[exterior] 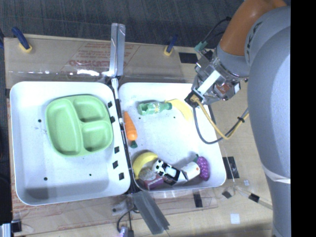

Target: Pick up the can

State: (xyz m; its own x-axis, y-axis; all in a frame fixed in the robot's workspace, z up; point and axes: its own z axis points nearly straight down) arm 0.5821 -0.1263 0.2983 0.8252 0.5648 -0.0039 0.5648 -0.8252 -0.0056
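Gripper (193,98) above right bin's (163,132) far right corner (finger state indiscernible), green bottle (154,107) near far edge, carrot (130,127) along left wall, green divided plate (79,124) in left bin (24,147).

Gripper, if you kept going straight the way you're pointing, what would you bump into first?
Probably the banana. The gripper sits at the right bin's upper right, aimed down-left, and the banana lies just past it, with the green bottle beyond. Depth is hard to judge from above.

bench (59,58) | two white bins: left bin (24,147), right bin (163,132)
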